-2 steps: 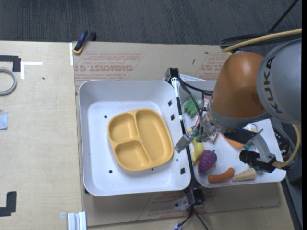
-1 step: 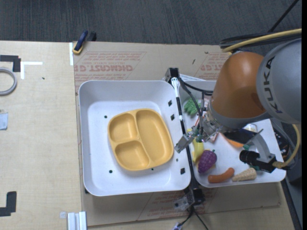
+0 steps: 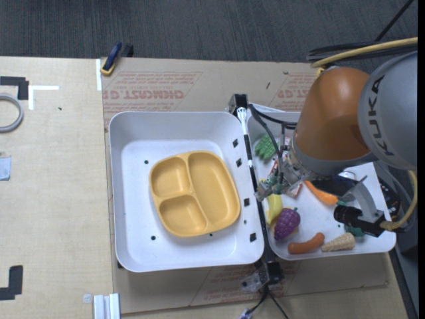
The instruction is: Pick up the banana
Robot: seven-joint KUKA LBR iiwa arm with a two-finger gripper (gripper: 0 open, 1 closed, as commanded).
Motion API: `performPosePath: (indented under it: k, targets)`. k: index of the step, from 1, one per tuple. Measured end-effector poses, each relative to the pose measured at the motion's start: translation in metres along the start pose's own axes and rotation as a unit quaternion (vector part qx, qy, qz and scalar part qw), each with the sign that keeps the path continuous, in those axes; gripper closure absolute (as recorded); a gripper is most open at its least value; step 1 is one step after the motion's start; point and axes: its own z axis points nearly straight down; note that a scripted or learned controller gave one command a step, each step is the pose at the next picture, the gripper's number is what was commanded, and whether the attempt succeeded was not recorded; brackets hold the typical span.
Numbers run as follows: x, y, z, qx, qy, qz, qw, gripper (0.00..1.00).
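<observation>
The banana (image 3: 273, 208) is a small yellow piece lying at the left side of the right bin (image 3: 372, 248), close to the wall shared with the left bin. My gripper (image 3: 279, 185) hangs just above the banana's far end, under the orange band of the arm (image 3: 335, 121). The wrist hides most of the gripper, and the banana's upper tip is partly covered by it. I see nothing lifted off the bin floor.
Purple grapes (image 3: 287, 222) touch the banana's right side. An orange carrot (image 3: 323, 193), a red sausage (image 3: 305, 244), a pale cone (image 3: 339, 242) and a green toy (image 3: 265, 146) share the right bin. The left bin (image 3: 126, 198) holds a yellow divided plate (image 3: 194, 193).
</observation>
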Motion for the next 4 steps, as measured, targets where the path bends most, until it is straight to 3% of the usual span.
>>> performPosePath:
  k: [1,2,3,4]
  targets:
    - [0.029,-0.002,0.009,0.000,0.001,-0.140,0.9902,1.00]
    - [0.077,0.025,0.054,0.001,0.001,-0.117,0.9931,1.00]
    - [0.066,0.020,-0.024,0.000,0.000,-0.109,0.9941,1.00]
    - [-0.016,0.059,-0.050,0.000,0.000,-0.002,1.0000,1.00]
